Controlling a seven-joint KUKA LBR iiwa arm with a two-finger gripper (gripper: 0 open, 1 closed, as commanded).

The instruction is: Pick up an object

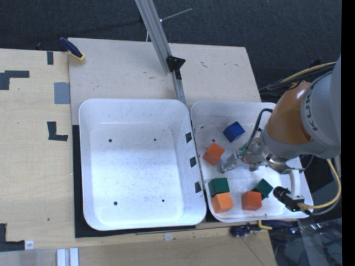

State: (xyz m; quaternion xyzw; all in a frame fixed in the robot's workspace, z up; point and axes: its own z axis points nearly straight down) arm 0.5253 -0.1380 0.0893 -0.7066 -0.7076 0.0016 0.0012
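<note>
Jaws (230,162), state indeterminate, sit just beside the orange cube (213,153) in the right bin (244,108); risk: nudging it aside.

Pale plywood bench top (138,71), scuffed, grey tape patches (62,92) at left. Dark carpeted floor (249,15) beyond far edge. Slanted grey metal pole (155,26) crossing bench. Black mat (76,193) underneath. Even, flat light.
</note>
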